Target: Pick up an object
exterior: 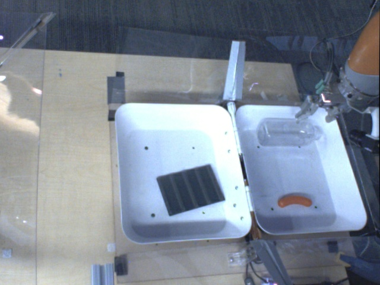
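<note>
A pale wooden tabletop (65, 159) carries two shallow white bins side by side, seen from above at a slant. The left bin (133, 129) holds one thing: a dark ribbed rectangular mat (190, 189) lying flat near the bin's middle, turned a little so its long edge runs up toward the right. The right bin (341, 177) holds two things. A clear plastic bottle (287, 132) lies on its side near the far wall, its long axis running left to right across the bin. A small orange sausage-shaped object (294, 202) lies near the front of the same bin, also with its long axis left to right, well apart from the bottle. At the far right, the grey arm with its orange band (365, 52) reaches in over the right bin's far right corner. The jaws (317, 107) hang at that corner, just beside the right end of the bottle; whether they are spread or pressed together cannot be told at this size, and nothing can be seen pinched between them. The relation that matters for a pick: the bottle is the nearest thing, lying just left of and slightly nearer the camera than the jaws, so a short shift left along its long axis would likely bring them over its body. The orange object lies much farther toward the front, and the mat sits across in the other bin.
</note>
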`<state>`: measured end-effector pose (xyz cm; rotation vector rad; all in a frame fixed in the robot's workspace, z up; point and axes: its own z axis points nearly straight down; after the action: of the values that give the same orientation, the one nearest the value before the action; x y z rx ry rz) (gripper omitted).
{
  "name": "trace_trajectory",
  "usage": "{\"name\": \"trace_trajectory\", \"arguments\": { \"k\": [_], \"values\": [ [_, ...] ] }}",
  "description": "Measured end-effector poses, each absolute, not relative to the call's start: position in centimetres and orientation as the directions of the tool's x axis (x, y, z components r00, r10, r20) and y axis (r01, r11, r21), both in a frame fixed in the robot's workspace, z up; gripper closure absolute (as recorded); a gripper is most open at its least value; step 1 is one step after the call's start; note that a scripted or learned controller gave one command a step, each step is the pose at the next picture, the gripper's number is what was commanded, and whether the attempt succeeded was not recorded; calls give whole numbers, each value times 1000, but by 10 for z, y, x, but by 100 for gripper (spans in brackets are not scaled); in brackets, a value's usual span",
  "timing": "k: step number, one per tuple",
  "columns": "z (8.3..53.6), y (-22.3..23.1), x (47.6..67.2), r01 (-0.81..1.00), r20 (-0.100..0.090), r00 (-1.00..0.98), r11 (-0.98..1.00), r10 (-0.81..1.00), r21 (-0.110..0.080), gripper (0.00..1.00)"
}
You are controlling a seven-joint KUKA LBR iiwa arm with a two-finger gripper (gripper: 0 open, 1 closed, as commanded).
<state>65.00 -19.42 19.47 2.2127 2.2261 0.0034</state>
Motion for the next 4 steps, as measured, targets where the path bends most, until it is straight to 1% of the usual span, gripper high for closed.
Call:
{"name": "trace_trajectory", "arguments": {
  "k": [1,2,3,4],
  "values": [
    [144,-151,663,990,-11,-139,139,990,34,0],
    [131,-120,671,982,-12,-185,186,983,46,0],
    [144,-151,675,998,-5,-60,60,998,25,0],
    [129,-172,629,995,-13,-91,91,996,37,0]
  ]
}}
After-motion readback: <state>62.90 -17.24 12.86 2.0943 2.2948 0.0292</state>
